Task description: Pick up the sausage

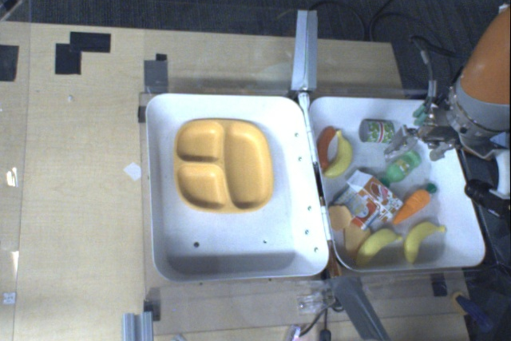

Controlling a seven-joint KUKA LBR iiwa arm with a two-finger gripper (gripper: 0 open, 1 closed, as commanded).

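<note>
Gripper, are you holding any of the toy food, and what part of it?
Nothing is held. The gripper hangs over the right bin, near the green bottle, with nothing between its jaws. The sausage lies beside a banana.

arm: reaches in from the right, orange band above the wrist | gripper [417, 136]: hangs low, pointing left (finger state unclear) | wrist: grey, tilted down

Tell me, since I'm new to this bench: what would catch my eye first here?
The yellow divided tray stands out, sitting alone in the left bin. The right bin is a jumble of toy food: bananas, a carrot, a small can and a green bottle. The gripper hangs over that bin's upper right part, under the arm's orange band.
</note>
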